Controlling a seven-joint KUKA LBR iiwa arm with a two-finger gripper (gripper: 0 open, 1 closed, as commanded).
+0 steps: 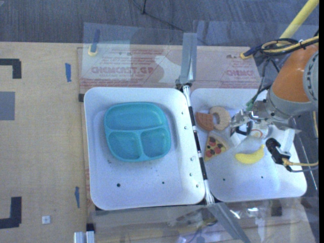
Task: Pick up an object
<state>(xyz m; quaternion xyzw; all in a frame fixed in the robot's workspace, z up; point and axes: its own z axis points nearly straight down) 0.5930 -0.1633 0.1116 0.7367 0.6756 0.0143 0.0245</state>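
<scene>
The right bin (253, 178) holds several toy foods: a brown bagel-like ring (220, 117), a reddish-brown wedge (204, 121), a pizza slice (215, 147) and a yellow banana (250, 156). My gripper (242, 127) hangs low over the upper middle of this bin, just right of the ring and above the banana. A small white piece with red (255, 133) lies right beside the fingers. How the fingers stand is hidden by the wrist and clutter.
The left bin (136, 186) bears a teal divided plate (137, 131). A metal divider (195, 140) runs between the bins. Black and yellow cables (278, 156) trail from the wrist over the right bin's right side.
</scene>
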